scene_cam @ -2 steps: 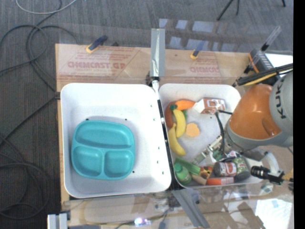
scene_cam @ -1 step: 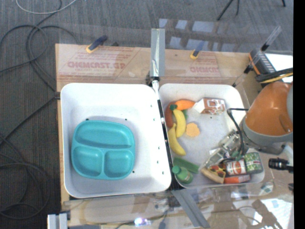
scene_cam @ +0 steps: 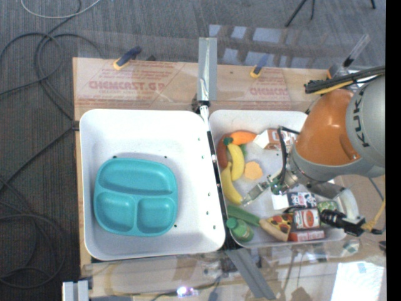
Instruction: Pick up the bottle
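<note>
Two shallow white bins sit side by side on the surface. The left bin (scene_cam: 88, 130) holds a teal divided plate (scene_cam: 135, 196) lying flat toward its near left part. The right bin (scene_cam: 250, 119) is crowded with small things: a banana (scene_cam: 233, 171) lies along its left wall, with an orange carrot-like piece (scene_cam: 241, 137) just above it and an orange disc (scene_cam: 253, 170) just beside it. A green vegetable (scene_cam: 241, 215) runs along the near left corner next to a green cap-like object (scene_cam: 241, 231), and a slice of toy pizza (scene_cam: 276, 226) lies near the front edge. The bottle (scene_cam: 306, 219), with a red label and a dark cap pointing right, lies on its side near the front of the right bin, just right of the pizza slice. The arm (scene_cam: 332, 137) reaches in from the right, its orange band over the bin's far right part. The jaws (scene_cam: 266, 187) hang low over the middle of the right bin, above and left of the bottle and apart from it; whether they are apart or together I cannot tell.
</note>
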`<act>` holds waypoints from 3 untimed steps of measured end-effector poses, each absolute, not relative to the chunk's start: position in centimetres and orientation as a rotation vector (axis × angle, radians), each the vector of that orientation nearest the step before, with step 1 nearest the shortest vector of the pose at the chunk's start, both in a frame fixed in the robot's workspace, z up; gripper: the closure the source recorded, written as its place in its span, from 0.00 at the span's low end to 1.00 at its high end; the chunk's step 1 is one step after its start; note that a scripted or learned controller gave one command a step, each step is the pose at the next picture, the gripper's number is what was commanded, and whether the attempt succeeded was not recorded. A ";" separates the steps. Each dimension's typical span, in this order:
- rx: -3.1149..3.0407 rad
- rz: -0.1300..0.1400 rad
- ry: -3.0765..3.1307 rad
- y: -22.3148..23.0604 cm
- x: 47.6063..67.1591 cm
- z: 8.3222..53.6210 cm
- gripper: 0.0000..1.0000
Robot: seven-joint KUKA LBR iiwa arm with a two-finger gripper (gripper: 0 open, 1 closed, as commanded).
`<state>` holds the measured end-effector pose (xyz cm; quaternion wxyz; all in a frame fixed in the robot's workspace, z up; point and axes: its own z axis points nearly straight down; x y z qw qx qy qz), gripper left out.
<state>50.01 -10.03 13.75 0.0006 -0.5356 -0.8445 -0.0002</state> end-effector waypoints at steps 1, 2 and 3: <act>-1.424 -0.011 -2.810 -10.9 48.9 9.2 0.00; -1.428 -0.018 -2.817 -10.9 49.2 10.4 1.00; -1.547 0.002 -2.736 -4.7 55.3 23.6 1.00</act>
